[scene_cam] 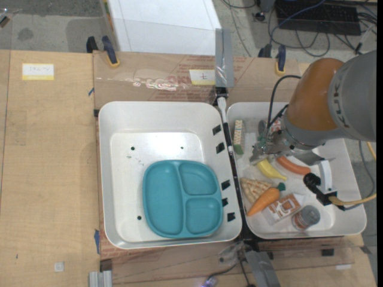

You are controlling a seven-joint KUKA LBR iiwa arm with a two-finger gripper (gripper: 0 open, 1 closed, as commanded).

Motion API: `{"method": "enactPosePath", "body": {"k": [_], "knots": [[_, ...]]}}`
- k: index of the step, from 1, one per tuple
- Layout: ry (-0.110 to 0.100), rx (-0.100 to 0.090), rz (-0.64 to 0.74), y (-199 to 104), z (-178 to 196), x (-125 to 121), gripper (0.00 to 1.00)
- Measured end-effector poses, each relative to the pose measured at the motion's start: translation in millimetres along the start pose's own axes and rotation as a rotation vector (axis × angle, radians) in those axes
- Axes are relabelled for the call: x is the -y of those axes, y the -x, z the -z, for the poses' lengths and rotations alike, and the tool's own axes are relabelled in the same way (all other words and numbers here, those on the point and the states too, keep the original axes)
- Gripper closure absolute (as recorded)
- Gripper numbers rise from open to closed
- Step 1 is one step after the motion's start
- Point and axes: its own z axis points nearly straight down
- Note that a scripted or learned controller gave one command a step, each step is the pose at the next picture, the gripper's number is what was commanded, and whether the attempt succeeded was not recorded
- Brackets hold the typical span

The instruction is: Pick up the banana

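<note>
hovering low in the right bin (pixel 353 220), the gripper (pixel 263 150) sits just above the banana (pixel 271 170) lying beside the carrot (pixel 263 201), grip state unreadable from here, so next comes closing squarely on it.

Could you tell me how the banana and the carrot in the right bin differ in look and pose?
The banana is yellow and short; the carrot is orange, longer and tapered. The banana lies just below the gripper; the carrot lies nearer the bin's front, farther from it. Both rest in the right bin.
</note>
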Motion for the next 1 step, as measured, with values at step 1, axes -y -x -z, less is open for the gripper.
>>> {"method": "enactPosePath", "body": {"k": [1], "knots": [[0.001,0.000,0.218,-82.5,90.3,-14.0,1.00]]}}
